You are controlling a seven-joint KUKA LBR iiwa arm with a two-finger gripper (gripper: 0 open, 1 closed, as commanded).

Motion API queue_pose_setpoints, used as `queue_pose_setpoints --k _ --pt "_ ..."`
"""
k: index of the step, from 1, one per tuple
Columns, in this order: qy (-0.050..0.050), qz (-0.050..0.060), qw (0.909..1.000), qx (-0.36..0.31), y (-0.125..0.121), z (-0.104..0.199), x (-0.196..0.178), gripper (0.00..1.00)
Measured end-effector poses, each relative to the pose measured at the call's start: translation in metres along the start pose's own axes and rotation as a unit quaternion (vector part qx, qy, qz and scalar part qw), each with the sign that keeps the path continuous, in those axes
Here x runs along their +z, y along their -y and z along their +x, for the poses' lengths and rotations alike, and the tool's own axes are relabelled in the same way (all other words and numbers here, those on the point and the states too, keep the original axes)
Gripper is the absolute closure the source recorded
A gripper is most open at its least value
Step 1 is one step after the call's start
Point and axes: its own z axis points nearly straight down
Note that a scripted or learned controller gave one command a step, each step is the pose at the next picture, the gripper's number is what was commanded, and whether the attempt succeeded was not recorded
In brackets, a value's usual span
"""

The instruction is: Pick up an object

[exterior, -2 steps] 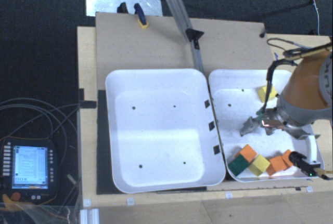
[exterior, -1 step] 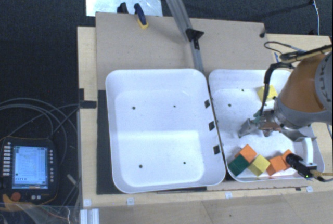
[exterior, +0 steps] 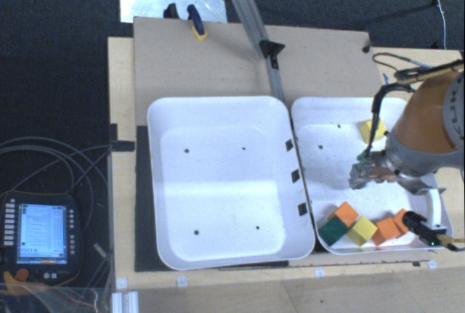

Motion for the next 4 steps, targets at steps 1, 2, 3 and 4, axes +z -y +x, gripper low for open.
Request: queue_pose_setpoints --k 1,2,3,4 --pt "0.001 -0.001 1.0 0.001 0.004 -0.006 -0.046 1.0" --pt "0.001 -0.002 1.0 0.0 -0.001 -0.007 -0.09 1.0" --pt "0.001 -0.003 1.0 0.0 -0.003 -0.015 -0.152 1.0" --pt "-0.001 0.001 1.0 -0.002 0.003 0.028 -0.153 1.0"
